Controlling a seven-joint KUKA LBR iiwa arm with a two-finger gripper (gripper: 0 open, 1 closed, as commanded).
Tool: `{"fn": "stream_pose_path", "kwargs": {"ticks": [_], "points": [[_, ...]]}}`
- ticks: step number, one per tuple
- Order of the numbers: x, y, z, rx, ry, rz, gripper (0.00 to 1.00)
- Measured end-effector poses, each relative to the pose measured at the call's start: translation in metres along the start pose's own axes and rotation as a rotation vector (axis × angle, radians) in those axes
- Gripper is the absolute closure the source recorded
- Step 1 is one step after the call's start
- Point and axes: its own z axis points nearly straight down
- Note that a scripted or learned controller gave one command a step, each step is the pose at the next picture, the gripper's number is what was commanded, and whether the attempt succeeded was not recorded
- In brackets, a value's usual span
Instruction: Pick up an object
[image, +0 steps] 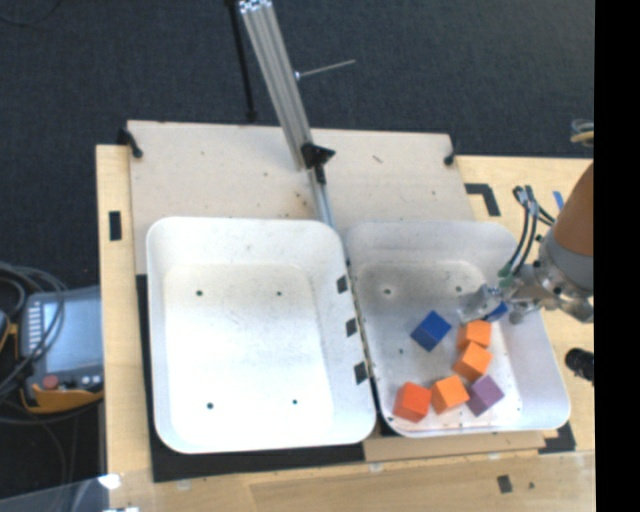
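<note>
While the arm (572, 235) reaches in from the right side of the bench (300, 180), its gripper (490, 300) is low over the right bin (400, 250), near the bin's right half. Whether it is clenched or released, I cannot tell, because this part is small and blurred. Nothing can be seen held in it.

Just below the gripper lies an orange block (479, 333), very close to it, maybe touching; I cannot say which. Directly under that one is a second orange block (474, 358), and the two are touching. A blue cube (431, 330) lies to the lower left of the gripper, near it but apart, and separated from the orange ones by a small gap.

Further toward the front of the right bin there is a row of three things: an orange-red block (412, 401) on the left, an orange block (450, 392) in the middle, and a purple block (485, 394) on the right. These are well apart from the gripper.

Beside it, the left bin (250, 330) shows only its white floor with some dark dots. A metal pole (285, 85) rises at a slant behind the bins.
</note>
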Motion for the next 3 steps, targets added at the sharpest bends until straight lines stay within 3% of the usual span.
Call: {"fn": "stream_pose_path", "kwargs": {"ticks": [2,3], "points": [[-0.011,-0.006,0.091,-0.007,-0.003,0.001,0.0],[-0.012,-0.005,0.078,-0.01,-0.002,0.007,1.0]]}}
